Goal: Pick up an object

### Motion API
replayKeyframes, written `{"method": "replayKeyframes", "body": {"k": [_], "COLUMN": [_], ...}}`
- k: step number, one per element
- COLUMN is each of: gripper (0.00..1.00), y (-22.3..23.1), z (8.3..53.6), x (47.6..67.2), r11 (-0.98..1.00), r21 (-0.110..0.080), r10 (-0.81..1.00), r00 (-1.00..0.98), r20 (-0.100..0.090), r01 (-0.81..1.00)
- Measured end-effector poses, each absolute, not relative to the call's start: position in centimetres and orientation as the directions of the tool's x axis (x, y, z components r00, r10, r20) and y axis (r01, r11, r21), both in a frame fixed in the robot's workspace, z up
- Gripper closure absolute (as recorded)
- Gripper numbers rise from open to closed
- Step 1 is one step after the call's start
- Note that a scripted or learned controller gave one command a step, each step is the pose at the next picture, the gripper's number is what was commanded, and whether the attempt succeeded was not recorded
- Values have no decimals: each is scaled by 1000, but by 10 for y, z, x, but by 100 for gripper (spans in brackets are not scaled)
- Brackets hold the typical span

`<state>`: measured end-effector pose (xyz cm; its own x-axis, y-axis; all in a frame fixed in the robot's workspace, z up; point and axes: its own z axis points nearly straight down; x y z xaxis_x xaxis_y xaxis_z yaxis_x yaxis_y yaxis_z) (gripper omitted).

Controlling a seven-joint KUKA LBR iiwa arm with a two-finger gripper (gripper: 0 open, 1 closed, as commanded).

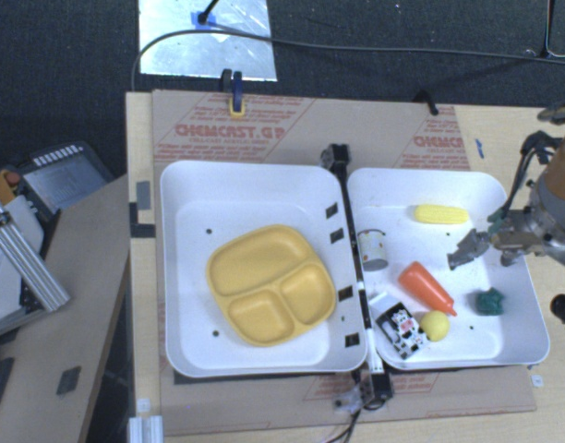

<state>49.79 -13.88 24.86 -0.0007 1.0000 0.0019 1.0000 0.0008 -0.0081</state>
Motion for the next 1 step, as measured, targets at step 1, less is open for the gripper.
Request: {"method": "replayKeyframes", "body": {"k": [1], "gripper": [0], "y": [-139], "z": [253], "x": [500], "r11": [3], "r21": [2], "r10": [1000], "r00": [-3], "r20": [0], "r01": [1000]}}
